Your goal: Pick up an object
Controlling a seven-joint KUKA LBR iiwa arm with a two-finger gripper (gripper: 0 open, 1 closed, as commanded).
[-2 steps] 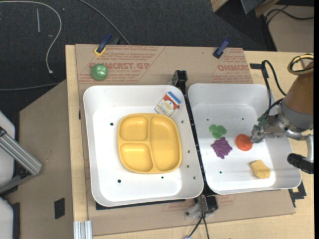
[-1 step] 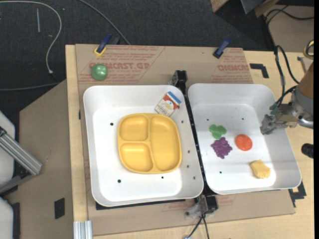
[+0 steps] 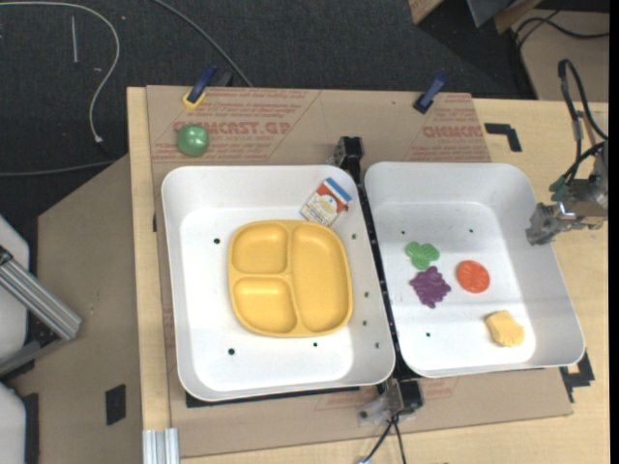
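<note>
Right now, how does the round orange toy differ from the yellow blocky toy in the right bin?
The round orange toy is flat and disc-like; the yellow blocky toy is chunkier and angular. The orange one lies mid-bin beside a purple toy; the yellow one sits nearer the front rim. Both rest in the right bin.

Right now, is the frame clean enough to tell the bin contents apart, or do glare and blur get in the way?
Camera view: even light, soft shadows; yellow plate and right bin toys distinct, the small carton slightly soft; gripper at the edge is blurred.
</note>
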